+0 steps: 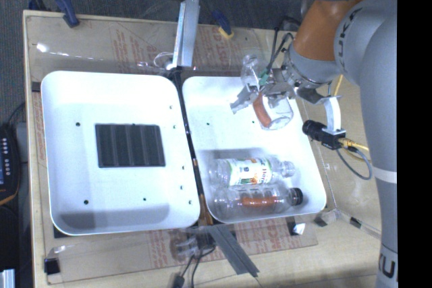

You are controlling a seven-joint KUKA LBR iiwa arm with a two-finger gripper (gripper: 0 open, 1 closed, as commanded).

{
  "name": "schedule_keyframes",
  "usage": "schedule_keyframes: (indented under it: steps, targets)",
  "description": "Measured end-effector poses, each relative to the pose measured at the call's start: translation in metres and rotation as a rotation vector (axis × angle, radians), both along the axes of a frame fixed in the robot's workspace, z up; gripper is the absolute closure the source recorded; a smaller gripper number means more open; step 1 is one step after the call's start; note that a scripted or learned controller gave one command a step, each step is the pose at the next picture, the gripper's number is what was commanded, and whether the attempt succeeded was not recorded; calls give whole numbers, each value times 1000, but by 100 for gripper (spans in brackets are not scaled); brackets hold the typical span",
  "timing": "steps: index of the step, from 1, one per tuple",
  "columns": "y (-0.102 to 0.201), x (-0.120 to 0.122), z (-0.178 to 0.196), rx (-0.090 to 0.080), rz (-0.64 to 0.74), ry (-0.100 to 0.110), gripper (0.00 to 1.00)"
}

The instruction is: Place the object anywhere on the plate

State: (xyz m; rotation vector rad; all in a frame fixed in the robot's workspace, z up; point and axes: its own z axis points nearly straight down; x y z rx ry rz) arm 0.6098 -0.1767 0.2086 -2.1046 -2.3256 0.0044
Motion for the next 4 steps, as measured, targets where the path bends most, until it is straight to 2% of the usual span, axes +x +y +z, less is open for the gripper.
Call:
schedule_keyframes:
  steps: [1, 2, 3, 4]
  targets:
    - [77, -2, 10, 0, 39, 1, 100]
    - [165, -42, 10, -2, -80, 2, 100]
    - [223, -37, -19, -3, -251, 6, 100]
    - [251, -49, 14, -5, -411, 1, 100]
